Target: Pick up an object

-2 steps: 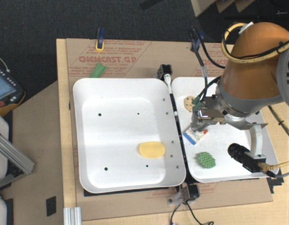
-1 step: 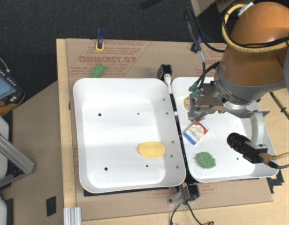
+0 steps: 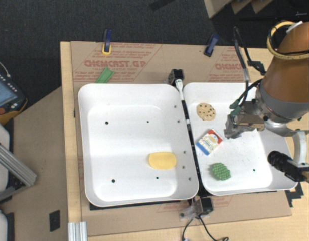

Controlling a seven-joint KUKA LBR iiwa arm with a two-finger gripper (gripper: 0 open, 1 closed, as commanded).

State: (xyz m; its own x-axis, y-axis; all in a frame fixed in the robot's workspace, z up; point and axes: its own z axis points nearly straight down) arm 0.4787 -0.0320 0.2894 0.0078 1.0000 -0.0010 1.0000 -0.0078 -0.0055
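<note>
jaws (image 3: 234, 129) hang over the right bin (image 3: 260, 182), dark and seen from above, and i cannot tell how wide they stand or if something is between them. just beside them, to the lower left, lies a small packet (image 3: 209, 141) with red, white and blue print, the closest thing to take. it looks light and a little soft, with a smooth wrapper that can slip, so i think a grip across its short sides is best. near it, a round cookie (image 3: 206, 111) lies toward the far wall, probably stiff and flat. a green bumpy object (image 3: 220, 171) rests toward the near wall. in the left bin (image 3: 94, 149), well apart, lies a yellow oval piece (image 3: 162, 160).
</note>
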